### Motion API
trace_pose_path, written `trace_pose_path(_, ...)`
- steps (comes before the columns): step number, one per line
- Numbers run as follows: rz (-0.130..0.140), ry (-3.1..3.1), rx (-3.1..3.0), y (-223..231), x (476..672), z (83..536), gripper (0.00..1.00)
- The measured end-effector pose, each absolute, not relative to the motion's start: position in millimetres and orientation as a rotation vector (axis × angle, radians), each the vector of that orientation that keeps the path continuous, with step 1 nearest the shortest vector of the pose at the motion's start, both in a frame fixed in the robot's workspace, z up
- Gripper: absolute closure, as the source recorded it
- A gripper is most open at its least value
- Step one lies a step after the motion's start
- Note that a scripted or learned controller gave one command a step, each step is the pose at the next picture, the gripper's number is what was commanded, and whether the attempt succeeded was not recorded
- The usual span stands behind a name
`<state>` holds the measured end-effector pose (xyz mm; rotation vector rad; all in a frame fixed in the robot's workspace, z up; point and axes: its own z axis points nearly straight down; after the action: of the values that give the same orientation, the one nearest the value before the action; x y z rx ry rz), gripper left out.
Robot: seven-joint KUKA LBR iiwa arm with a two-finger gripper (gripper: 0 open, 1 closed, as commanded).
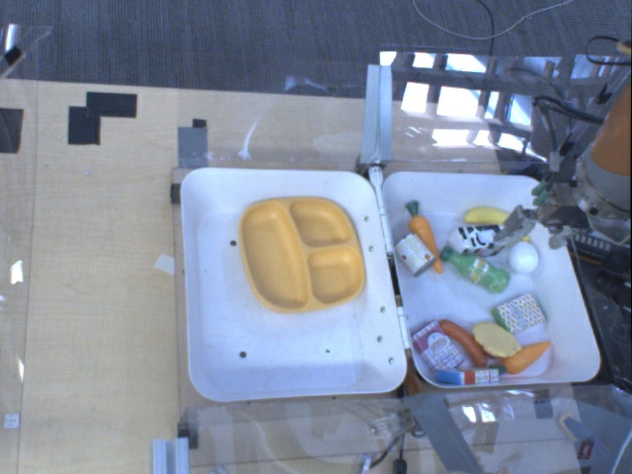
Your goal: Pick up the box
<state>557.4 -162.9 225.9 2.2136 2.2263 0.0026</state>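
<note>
The right bin (583,314) holds three box-like things. A small pale box (415,255) lies at its left side beside a carrot (423,229). A green-patterned box (519,313) sits lower right. A red and white carton (431,342) lies at the front left. My gripper (534,231) hangs over the bin's upper right part, open, with nothing between its fingers. It is just above a white egg (523,258) and right of a cow-patterned item (476,237), well apart from all three boxes.
A yellow divided plate (301,252) lies in the left bin (217,363). The right bin is crowded: a banana (486,215), a green bottle (477,271), a sausage (464,342), a yellow lump (497,341) and a second carrot (528,355).
</note>
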Motion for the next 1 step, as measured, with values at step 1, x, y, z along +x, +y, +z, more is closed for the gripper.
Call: trace_pose_path(1, 0.001, 2.118, 2.319, -194.7, 503.9, 150.7, 0.0)
